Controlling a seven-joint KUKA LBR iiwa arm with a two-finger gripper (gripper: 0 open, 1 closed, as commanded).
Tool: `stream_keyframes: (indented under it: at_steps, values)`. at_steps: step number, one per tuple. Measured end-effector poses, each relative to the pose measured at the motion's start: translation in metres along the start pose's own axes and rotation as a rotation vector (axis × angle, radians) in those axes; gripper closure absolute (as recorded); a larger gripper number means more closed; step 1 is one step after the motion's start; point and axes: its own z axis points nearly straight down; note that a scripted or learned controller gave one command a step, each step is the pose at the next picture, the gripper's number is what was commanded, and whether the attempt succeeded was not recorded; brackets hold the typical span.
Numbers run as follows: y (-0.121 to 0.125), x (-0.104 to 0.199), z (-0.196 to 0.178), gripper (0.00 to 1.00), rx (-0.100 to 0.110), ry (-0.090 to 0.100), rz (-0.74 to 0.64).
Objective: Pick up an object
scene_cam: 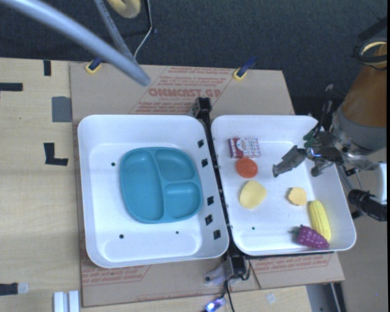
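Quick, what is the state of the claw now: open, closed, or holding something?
Claw: open, holding nothing, above the right bin.

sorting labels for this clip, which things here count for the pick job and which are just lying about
For the job:
- tool, above the right bin
- red and white packet
- orange-red ball
- two yellow pieces
- corn cob
- purple item

Lying about:
- blue divided plate in the left bin

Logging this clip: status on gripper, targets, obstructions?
Gripper open, holding nothing, above right bin. Orange ball, corn lying loose. Nothing blocking.
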Motion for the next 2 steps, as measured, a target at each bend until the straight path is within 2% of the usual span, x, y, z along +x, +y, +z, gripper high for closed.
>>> stream_keyframes:
  at_steps: [2]
  values:
    - [-0.016,0.007,0.099,0.0,0.006,0.002,0.0]
